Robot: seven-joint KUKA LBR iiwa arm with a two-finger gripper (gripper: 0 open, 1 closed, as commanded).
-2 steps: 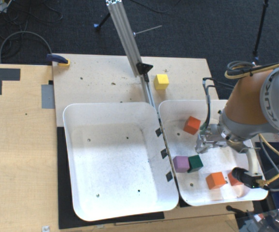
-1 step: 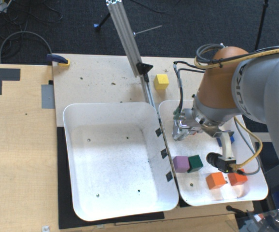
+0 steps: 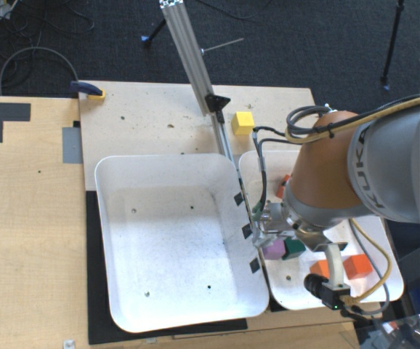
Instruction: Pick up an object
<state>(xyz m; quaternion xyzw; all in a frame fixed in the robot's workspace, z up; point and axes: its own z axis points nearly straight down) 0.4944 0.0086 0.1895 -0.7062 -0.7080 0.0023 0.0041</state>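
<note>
Camera view, purple block beneath fingers

Blocks in right bin, beside left bin.

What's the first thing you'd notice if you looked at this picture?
The big robot arm, grey with an orange band, reaches in from the right and hangs over the right bin. Under it in that bin lie bright blocks: a purple one beside a green one, and an orange one further right. A yellow block sits alone on the bench behind the bins, next to a slanted metal rail.
</note>
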